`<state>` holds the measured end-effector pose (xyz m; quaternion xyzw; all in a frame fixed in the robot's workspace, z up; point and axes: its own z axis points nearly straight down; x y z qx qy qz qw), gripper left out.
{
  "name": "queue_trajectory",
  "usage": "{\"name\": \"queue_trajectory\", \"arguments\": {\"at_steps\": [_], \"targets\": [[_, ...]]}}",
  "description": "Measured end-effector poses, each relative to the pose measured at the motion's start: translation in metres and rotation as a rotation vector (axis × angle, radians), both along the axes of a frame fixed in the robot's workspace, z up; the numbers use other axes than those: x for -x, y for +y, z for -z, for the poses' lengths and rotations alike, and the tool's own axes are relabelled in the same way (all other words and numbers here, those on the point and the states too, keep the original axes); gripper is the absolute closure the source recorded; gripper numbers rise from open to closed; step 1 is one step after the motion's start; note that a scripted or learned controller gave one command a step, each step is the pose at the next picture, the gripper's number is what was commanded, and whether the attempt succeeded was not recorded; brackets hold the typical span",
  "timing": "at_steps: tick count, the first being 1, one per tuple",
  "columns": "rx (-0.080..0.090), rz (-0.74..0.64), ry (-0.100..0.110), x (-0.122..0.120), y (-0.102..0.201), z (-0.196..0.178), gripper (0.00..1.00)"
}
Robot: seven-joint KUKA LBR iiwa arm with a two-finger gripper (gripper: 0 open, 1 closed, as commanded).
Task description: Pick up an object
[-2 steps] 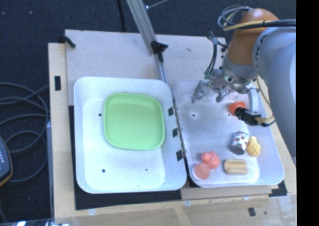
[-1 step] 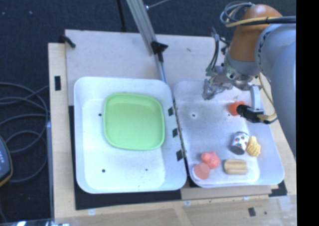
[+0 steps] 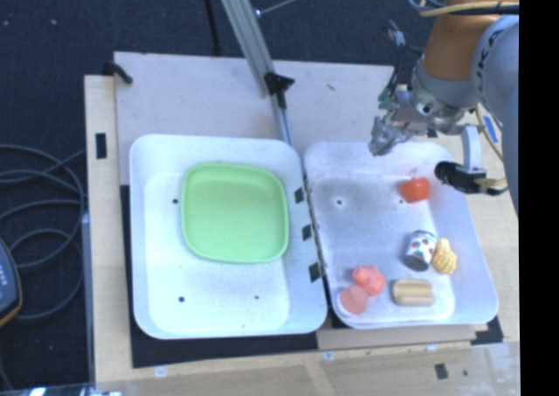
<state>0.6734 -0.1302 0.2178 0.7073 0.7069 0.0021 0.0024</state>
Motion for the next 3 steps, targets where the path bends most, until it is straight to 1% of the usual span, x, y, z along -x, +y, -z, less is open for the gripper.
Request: {"name": "queue_trajectory", "arguments": {"at_steps": [1, 3], "targets": [[0.000, 0.000, 0.006, 0.000, 0.000, 0.001, 1.00], [-0.001, -0.003, 0.006, 0.033, 0.094, 0.004, 1.00]]}}
